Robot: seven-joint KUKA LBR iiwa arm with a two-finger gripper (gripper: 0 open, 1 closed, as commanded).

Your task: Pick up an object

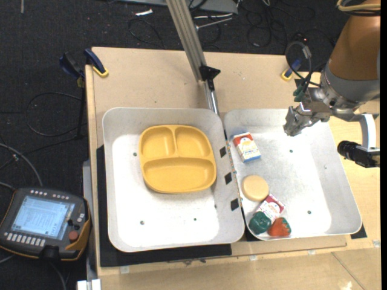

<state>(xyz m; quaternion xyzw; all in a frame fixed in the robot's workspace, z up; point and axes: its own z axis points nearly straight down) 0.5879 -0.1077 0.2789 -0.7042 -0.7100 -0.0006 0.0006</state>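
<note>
Candidate object: the small milk carton (247, 148), red and white with a blue side, lies on its side in the right bin (314, 180), near that bin's left wall.
Carton long axis: runs roughly from the bin's far edge toward its near edge, slightly slanted.
Other objects: a tan round cookie (255, 188), a small red-and-white packet (272, 207), a green item (260, 223) and a red item (280, 227) are clustered in the near-left corner of the same bin.
Left bin (121, 162): carries a yellow divided tray (178, 158).
Gripper (294, 127): hangs over the far part of the right bin; nothing visible between its tips; open or closed cannot be determined.
Key relation: the carton lies to the view's left of the gripper and slightly nearer the camera, apart from it; the cluster is well apart, toward the near edge.
Judged next move: travel left and down to the carton, closing across its short axis.
</note>
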